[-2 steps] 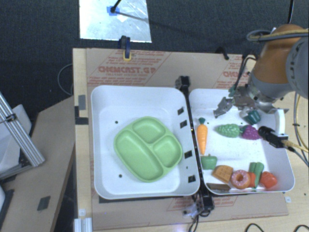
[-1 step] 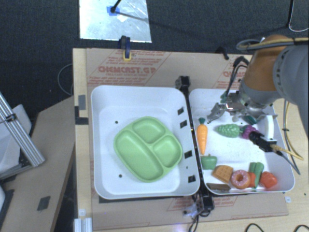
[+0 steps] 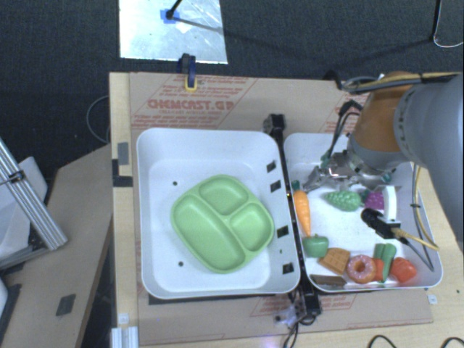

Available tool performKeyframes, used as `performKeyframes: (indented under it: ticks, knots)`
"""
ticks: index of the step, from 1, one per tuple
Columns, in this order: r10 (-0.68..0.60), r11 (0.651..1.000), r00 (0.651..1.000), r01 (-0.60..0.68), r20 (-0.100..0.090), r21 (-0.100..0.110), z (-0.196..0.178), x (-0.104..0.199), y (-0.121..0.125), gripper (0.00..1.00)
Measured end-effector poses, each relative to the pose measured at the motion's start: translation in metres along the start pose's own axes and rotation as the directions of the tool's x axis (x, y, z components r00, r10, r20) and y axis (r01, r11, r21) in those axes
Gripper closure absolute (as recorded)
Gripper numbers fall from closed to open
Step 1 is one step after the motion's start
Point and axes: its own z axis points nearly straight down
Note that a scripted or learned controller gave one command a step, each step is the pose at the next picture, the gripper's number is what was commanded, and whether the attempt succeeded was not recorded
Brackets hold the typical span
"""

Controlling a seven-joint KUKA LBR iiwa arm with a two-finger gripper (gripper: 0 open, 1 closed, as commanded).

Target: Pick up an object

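You can read "CHEMCAST GP" in red on the brown board [image 3: 192, 104] at twelve o'clock above the left bin [image 3: 156, 194]. Your gripper [image 3: 335, 174] hangs in the right bin [image 3: 304, 151], just at ten o'clock of the green toy [image 3: 344, 199]. It seems to grip nothing, though you cannot tell its jaw width from here.

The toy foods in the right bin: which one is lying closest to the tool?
The light green bumpy vegetable, just below the tool. The carrot and the pink donut lie farther away.

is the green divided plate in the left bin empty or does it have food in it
Empty. The green plate shows all three compartments bare, and the toy food, such as the carrot, lies in the right bin.
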Motion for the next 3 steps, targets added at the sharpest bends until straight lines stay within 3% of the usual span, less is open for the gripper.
performKeyframes:
  ticks: [1,3]
  knots:
    - [0.000,1.000,1.000,0.000,0.000,-0.005,-0.013,0.000,0.001,1.00]
    - [-0.002,1.000,1.000,0.002,0.001,-0.007,-0.126,-0.012,-0.003,1.00]
